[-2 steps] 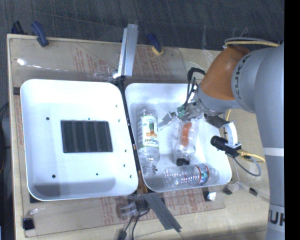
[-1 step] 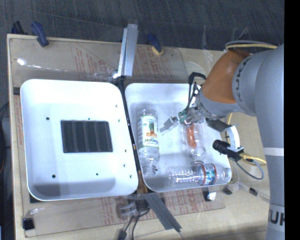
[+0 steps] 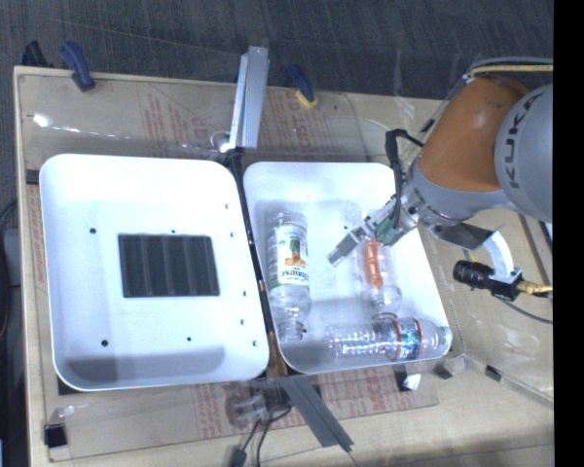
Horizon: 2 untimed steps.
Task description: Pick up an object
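Observation:
The right bin (image 3: 316, 185) holds three clear plastic bottles. One with a green and orange label (image 3: 290, 272) lies lengthwise at the left. A small bottle with an orange label (image 3: 373, 269) lies right of the middle. A third, with a blue and red label (image 3: 389, 340), lies crosswise along the near wall. My gripper (image 3: 362, 241) hangs low over the right bin, just above the far end of the orange-labelled bottle. Whether it touches that bottle cannot be told. The arm's orange band (image 3: 467, 134) rises behind it at the right.
The left bin (image 3: 78, 193) has a dark ribbed rectangle (image 3: 168, 265) on its floor. A metal bar (image 3: 248, 95) stands at the far junction of the bins. Blue clamps (image 3: 78, 66) hold the board's far edge.

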Motion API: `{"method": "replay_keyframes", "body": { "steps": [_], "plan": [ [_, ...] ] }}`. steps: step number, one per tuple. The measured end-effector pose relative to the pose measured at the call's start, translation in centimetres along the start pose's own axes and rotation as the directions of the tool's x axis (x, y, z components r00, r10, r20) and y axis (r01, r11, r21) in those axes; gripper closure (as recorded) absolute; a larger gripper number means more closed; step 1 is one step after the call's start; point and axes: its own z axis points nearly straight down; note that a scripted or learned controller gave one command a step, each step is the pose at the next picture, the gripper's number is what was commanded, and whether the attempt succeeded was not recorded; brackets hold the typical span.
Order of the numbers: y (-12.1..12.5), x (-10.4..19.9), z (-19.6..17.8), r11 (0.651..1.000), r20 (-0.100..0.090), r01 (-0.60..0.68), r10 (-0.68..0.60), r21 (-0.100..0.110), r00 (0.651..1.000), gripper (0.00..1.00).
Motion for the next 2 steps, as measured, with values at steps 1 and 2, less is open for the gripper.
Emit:
{"method": "replay_keyframes", "body": {
  "steps": [1, 2],
  "plan": [
    [5.6, -1.3, 6.7, 1.0, 0.014, 0.01, -0.01, -0.004, 1.0, 0.0],
    [2.4, -3.8, 3.2, 1.0, -0.001, 0.007, -0.007, 0.001, 1.0, 0.0]
  ]
}}
